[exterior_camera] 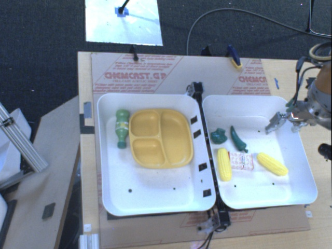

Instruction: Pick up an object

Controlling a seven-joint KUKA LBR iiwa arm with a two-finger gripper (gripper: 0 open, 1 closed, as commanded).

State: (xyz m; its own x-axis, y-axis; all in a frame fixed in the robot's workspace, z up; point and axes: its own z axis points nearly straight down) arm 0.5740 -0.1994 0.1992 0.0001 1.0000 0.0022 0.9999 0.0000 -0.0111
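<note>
At three o'clock, above the right shallow white bin's [306, 183] rim, the grey metal two-finger end effector [282, 121] is seen released, nothing between its fingers. Toward five o'clock two yellow plastic corn cobs [224, 164] [272, 164] are found, flanking a small red-and-white packet [241, 161].

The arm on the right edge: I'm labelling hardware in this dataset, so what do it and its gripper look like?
The arm has a grey metallic body with an orange band above the wrist. Thin dark cables loop beside it. Its gripper is small, grey metal, ending in slim fingers, with a tiny red spot near its base.
</note>
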